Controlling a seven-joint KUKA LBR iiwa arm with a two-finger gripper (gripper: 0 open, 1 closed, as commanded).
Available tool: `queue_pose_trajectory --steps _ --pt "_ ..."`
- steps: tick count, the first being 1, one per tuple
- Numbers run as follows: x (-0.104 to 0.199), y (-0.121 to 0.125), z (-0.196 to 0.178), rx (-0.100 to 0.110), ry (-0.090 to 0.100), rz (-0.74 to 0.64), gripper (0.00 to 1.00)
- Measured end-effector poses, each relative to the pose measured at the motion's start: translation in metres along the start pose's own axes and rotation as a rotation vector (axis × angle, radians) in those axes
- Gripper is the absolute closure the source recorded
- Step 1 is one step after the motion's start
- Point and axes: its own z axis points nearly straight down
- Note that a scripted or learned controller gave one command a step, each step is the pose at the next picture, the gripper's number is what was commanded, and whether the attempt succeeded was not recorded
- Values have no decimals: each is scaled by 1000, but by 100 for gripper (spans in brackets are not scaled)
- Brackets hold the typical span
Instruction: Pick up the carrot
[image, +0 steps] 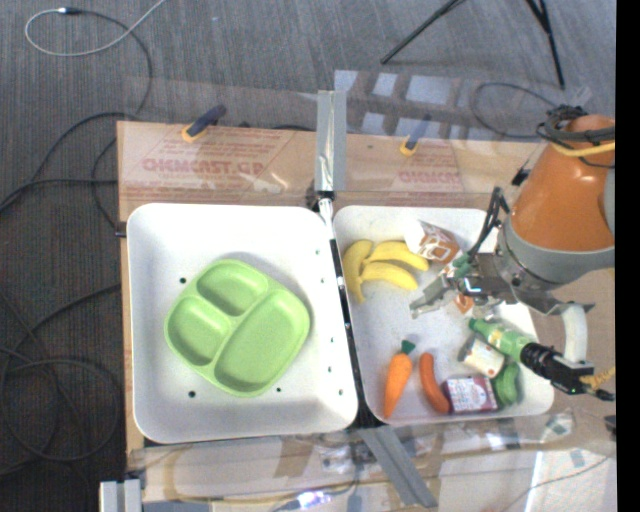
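Observation:
The carrot (398, 381) is orange with a green top and lies near the front of the right bin (380, 330), beside a red-orange sausage (433, 383). My gripper (437, 294) hangs over the middle of the right bin, up and to the right of the carrot and well apart from it. Its fingers stand spread with nothing between them. The arm's grey wrist and orange band (565, 200) rise at the right.
Bananas (378, 266) and a small snack packet (440, 242) lie at the back of the right bin. A green bottle (515, 345), a jar (470, 394) and a green item sit at the front right. The left bin (150, 400) holds a green divided plate (238, 326).

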Motion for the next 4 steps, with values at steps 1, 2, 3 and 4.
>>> queue_pose_trajectory --steps 1,2,3,4 --pt "-3 -12 89 1 1 -132 0" --pt "-4 -10 155 -7 -1 -29 0" --pt "-3 -10 146 -6 2 -28 100" --pt "77 -12 64 1 -2 145 100"
